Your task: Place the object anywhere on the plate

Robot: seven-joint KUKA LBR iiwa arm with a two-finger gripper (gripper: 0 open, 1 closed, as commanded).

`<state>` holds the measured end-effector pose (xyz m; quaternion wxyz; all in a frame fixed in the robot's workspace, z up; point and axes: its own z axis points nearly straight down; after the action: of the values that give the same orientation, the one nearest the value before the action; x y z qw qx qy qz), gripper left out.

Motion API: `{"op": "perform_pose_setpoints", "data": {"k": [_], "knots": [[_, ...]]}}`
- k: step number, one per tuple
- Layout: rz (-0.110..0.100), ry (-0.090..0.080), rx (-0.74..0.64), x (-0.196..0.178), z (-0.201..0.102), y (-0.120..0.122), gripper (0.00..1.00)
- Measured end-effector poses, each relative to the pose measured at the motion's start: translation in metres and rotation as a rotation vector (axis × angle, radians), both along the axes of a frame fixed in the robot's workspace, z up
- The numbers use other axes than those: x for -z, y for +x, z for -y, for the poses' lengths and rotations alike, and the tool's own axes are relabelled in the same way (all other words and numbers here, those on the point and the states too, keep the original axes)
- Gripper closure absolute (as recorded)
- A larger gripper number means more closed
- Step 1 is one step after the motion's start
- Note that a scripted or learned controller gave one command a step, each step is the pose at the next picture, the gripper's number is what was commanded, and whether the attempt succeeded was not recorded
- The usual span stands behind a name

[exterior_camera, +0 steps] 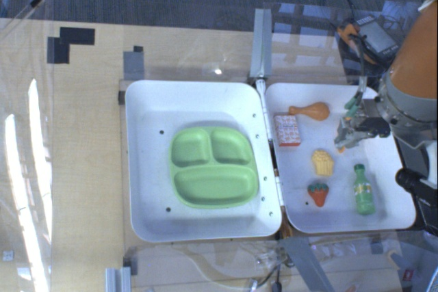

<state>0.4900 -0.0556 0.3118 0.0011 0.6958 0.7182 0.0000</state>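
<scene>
Gripper: the gripper (pixel 349 135) is seen over the right bin (pixel 404 215), toward its far right part, hanging from the grey and orange arm (pixel 414 78) that enters from the right.
Gripper state: whether the fingers are spread or pressed together cannot be told; nothing is seen pinched between them.
Plate: a green plate (pixel 213 166) with three compartments is set in the middle of the left bin (pixel 144 147); its two small compartments lie on the far side and the one long compartment on the near side.
Objects in the right bin: five toy items are laid apart from one another.
Chicken drumstick: the toy drumstick (pixel 310 111) is placed far in the bin, to the left of the gripper and slightly farther.
Red and white packet: the packet (pixel 287 130) is found at the bin's left wall, well left of the gripper.
Corn: the yellow corn piece (pixel 322 162) lies just nearer than the gripper and to its left.
Strawberry: the strawberry (pixel 317 193) is set nearer still, below the corn.
Bottle: the green bottle (pixel 363 190) lies on its side, nearer than the gripper.
</scene>
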Motion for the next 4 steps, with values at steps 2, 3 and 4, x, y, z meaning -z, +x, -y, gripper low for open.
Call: {"op": "perform_pose_setpoints", "data": {"k": [2, 3, 4], "knots": [[0.005, -0.002, -0.172, -0.123, 0.037, 0.037, 1.0], [-0.001, 0.001, -0.807, 0.053, -0.03, 0.036, 1.0], [0.0, 0.0, -0.701, 0.08, 0.054, 0.0, 1.0]]}}
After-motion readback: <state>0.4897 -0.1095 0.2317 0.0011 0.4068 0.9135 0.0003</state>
